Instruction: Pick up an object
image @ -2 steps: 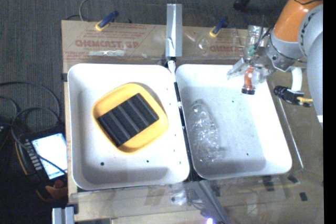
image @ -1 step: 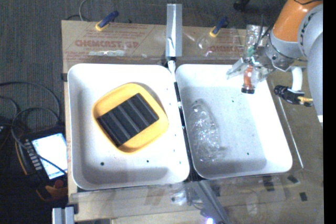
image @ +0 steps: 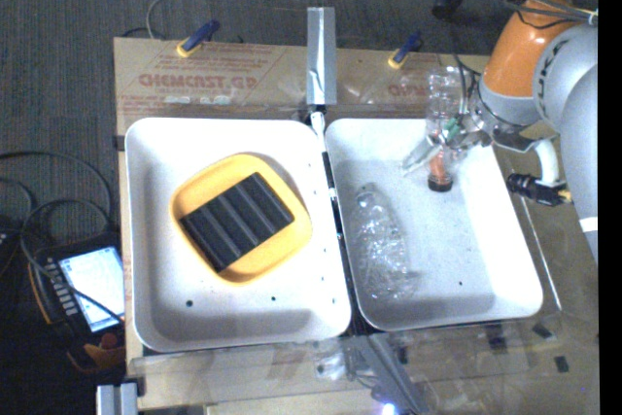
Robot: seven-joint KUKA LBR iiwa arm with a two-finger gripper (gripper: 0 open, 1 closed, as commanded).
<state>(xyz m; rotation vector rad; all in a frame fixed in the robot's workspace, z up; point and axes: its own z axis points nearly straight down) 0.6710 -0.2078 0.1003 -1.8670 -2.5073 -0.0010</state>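
The hand (image: 439, 172) hangs over the upper part of the right bin (image: 486, 296); whether it is apart or together, I cannot tell. A crumpled clear bottle (image: 379, 243) lies below-left of it in that bin. Further left, a yellow tray (image: 243, 217) sits in the left bin (image: 155, 296).

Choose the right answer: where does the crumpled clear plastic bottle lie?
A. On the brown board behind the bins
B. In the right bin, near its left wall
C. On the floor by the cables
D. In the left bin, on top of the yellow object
B: the crumpled clear plastic bottle lies on the floor of the right bin, close to its left wall, while the yellow object sits alone in the left bin.
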